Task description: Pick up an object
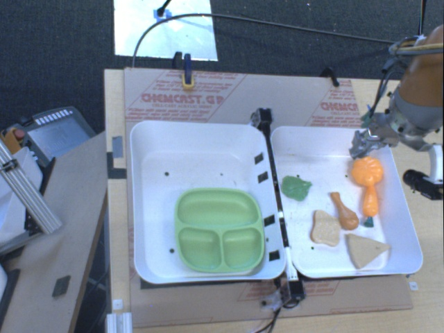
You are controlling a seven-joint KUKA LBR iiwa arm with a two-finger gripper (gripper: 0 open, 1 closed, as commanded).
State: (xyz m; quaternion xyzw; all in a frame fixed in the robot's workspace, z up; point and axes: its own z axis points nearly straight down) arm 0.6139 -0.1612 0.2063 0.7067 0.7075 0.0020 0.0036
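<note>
The right bin holds an orange carrot-shaped toy at its right side, a brown drumstick toy, a tan bread slice, a tan wedge and a green leafy piece. My gripper hangs over the bin's far right corner, just above the top of the orange toy. Nothing shows between its fingers.
The left bin holds a green divided plate near its front. A black divider strip runs between the bins. A yellow clamp sits at the bench's back edge, and grey equipment stands to the left.
</note>
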